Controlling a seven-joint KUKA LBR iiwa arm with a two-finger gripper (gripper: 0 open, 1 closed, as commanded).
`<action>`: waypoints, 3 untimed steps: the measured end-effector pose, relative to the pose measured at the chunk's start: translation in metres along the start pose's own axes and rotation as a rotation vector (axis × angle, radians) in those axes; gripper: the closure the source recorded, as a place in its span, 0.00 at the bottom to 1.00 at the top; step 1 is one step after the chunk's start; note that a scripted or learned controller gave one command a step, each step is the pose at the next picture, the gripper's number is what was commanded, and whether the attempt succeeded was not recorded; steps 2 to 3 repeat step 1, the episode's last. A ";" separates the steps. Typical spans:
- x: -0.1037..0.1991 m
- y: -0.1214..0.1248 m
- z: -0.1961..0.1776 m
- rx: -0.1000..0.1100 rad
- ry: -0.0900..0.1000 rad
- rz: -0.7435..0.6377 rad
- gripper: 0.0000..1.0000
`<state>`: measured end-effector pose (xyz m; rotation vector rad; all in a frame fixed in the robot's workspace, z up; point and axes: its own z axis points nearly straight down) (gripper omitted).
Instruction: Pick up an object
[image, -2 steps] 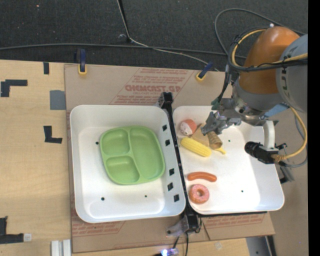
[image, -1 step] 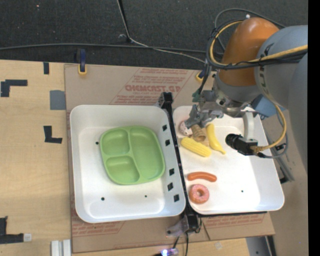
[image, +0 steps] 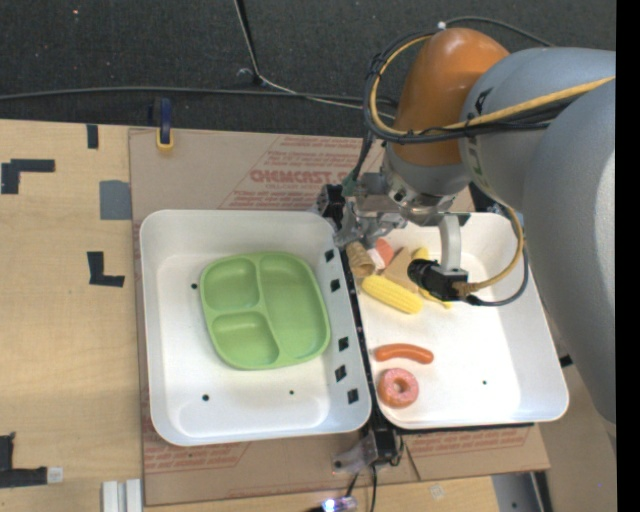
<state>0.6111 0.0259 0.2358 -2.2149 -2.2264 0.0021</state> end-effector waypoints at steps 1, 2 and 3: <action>0.060 0.013 0.012 0.000 0.000 -0.001 1.00; 0.060 0.013 0.012 0.000 0.000 -0.001 1.00; 0.060 0.013 0.012 0.000 0.000 -0.001 1.00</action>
